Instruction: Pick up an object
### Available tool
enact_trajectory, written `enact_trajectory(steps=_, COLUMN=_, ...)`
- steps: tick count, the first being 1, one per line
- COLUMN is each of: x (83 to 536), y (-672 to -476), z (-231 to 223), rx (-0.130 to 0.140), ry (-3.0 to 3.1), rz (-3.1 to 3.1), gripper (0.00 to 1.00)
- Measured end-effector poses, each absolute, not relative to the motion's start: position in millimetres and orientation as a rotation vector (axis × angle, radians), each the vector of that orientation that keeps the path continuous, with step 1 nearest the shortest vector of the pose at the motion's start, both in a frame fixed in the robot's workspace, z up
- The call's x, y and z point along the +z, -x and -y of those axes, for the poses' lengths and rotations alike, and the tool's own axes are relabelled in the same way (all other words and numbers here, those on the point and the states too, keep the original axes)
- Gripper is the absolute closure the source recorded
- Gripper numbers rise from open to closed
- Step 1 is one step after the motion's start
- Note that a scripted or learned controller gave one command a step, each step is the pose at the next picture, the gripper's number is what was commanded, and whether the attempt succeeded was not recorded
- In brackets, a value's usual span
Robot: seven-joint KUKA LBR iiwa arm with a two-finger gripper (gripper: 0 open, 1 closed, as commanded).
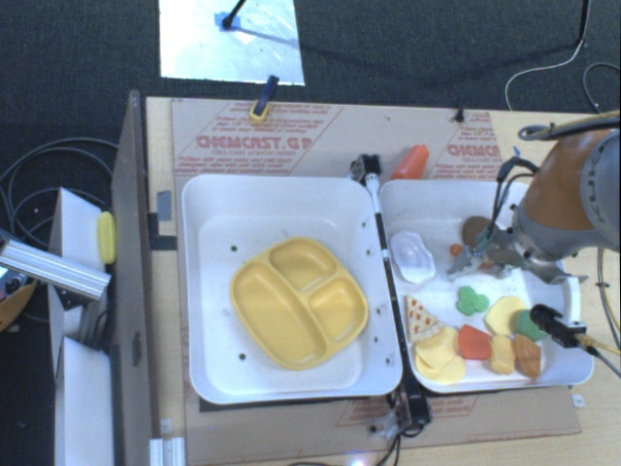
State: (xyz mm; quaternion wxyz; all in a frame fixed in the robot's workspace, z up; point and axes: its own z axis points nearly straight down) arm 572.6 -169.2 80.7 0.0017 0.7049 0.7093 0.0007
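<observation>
Your tool (482, 258) is down low in the right bin (437, 197), near the middle. You cannot tell how the tool is set; it is too small and dark to see. The toy food sits in a heap toward the near edge of that bin. The green piece (473, 300) is the nearest one, just beside the tool on the near side. The red piece (473, 342) and the yellow piece (506, 312) lie a bit further that way. The pizza slice (420, 316) lies near the wall by the left bin (209, 260). So I think you should go toward the near edge.
</observation>
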Motion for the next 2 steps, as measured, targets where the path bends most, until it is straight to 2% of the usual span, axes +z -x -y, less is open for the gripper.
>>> enact_trajectory(steps=1, x=84, y=-667.7, z=174, rx=-0.024, ry=-2.227, rz=-2.243, gripper=0.0)
enact_trajectory(steps=2, x=84, y=-589.1, z=161, rx=-0.004, ry=-2.226, rz=-2.224, gripper=0.0)
